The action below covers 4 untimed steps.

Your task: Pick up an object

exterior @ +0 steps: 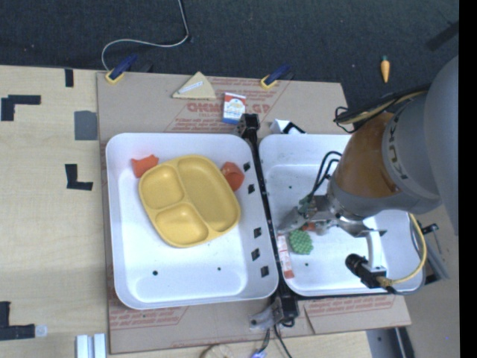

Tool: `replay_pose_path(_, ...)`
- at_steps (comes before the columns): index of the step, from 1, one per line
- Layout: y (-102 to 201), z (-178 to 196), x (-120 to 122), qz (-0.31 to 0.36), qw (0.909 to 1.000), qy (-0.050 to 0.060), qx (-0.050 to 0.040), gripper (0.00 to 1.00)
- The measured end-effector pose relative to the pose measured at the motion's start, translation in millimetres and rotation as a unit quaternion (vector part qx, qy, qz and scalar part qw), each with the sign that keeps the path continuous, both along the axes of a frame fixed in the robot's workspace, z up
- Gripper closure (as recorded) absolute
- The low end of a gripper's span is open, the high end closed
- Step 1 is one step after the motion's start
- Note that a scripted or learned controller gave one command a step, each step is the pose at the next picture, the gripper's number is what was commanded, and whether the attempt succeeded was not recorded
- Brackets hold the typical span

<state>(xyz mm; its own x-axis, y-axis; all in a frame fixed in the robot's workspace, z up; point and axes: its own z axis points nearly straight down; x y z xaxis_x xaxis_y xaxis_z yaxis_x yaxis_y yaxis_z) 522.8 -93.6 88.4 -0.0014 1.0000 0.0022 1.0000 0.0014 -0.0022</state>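
Glossy yellow plastic tray (190, 200); smooth white plastic bins (119, 200); matt cardboard underlay (313, 95).

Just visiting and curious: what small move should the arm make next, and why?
Probably ease straight down a little over the green object. The gripper sits in the right bin just above and beside that object, so it looks like the nearest thing to pick up.

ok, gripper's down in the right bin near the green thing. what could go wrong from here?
1. The green object lies close to the right bin's left wall, so the gripper may clip the wall.
2. It sits slightly below the gripper in the view, so a close here could miss.
3. The cable loops near the wrist and could snag.
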Motion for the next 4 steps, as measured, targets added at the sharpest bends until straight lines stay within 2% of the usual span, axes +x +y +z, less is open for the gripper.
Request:
replay_pose_path(1,-1,10,0,0.0,1.0,-0.001,-0.0008,1.0)
replay_pose_path(2,-1,9,0,0.0,1.0,-0.001,-0.0008,0.0)
replay_pose_path(3,-5,-2,-37,0.0,1.0,-0.004,-0.0018,0.0)
replay_pose_path(4,-6,7,-37,-0.001,1.0,-0.004,-0.0027,1.0)
